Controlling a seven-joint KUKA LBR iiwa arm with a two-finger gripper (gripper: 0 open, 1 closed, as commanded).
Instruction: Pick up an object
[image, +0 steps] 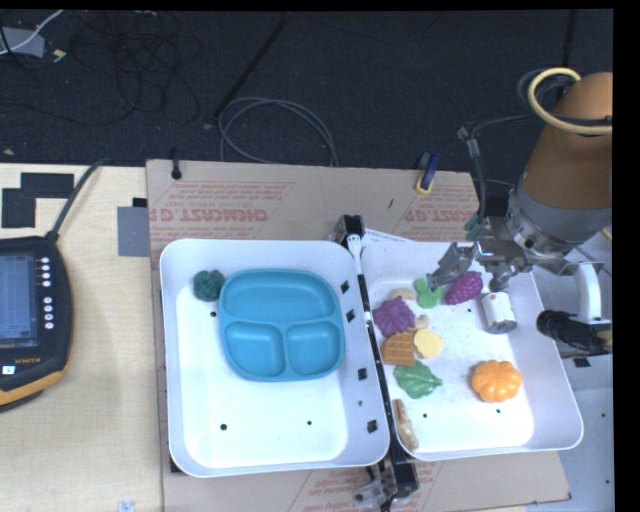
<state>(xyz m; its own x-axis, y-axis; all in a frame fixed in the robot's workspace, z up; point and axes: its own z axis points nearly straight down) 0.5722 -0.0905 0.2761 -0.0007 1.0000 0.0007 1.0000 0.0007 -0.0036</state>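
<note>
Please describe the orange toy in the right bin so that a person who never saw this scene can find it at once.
Look at the right white bin. In its lower right part lies a toy pumpkin, alone on the white floor. It is the only round, ribbed, bright orange thing there; the green leafy toy lies to its left.

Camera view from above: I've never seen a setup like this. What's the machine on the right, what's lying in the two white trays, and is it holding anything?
One fixed camera looks down at a slant on a bench. The grey arm with an orange band is a robot reaching in from the right. Its hand hangs over the right bin, close above purple grapes; I can't tell whether it grips anything. That bin also holds an orange pumpkin, a green leafy toy and other toy food. The left bin holds a blue divided plate.
</note>
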